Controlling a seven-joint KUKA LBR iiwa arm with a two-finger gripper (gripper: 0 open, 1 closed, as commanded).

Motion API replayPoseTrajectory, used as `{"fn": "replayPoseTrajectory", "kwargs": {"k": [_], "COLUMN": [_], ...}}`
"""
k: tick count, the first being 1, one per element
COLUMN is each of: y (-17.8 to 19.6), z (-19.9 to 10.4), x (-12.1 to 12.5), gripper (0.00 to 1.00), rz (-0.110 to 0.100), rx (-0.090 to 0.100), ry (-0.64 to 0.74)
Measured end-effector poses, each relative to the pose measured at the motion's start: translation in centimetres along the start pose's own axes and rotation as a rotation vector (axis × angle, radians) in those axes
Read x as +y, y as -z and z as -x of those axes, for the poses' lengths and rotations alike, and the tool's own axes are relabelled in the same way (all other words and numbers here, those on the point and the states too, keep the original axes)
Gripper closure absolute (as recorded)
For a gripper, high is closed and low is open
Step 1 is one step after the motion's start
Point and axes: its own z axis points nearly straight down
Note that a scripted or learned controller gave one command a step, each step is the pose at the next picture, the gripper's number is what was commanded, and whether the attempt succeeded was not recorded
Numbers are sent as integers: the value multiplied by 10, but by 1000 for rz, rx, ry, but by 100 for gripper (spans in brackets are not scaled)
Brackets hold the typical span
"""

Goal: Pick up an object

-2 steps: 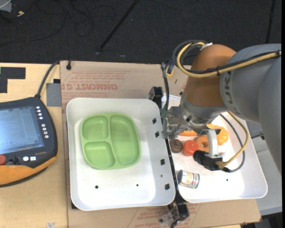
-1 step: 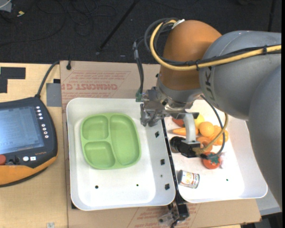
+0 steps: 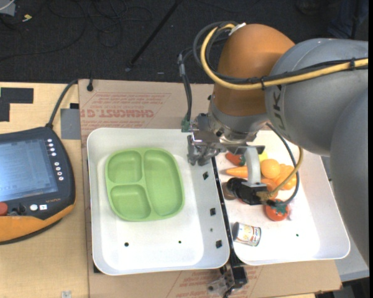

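Several toys crowd the right bin [image 3: 323,241]: carrot [image 3: 239,172] and yellow fruit [image 3: 272,168] near centre, a can [image 3: 247,234] alone toward 7 o'clock. The pincer [image 3: 201,149] hangs at the carrot's 10 o'clock, over the bins' shared edge; wide or narrow, I cannot tell. The lone can probably offers the cleanest straight-down grasp.

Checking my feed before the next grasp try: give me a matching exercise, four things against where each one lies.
Things:
1 small can
2 teach pendant
3 green tray
4 red tomato

Places:
A left bin
B right bin, near corner by the divider
C right bin, about mid-floor
D outside the bins, at the view's left

Pairs: 1-B; 2-D; 3-A; 4-C
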Motion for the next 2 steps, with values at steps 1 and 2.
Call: {"fn": "replayPoseTrajectory", "kwargs": {"k": [1,2], "y": [9,76], "z": [1,-12], "x": [0,-27], "gripper": [100,100], "rz": [-4,9], "rx": [0,2], "ry": [1,0]}}
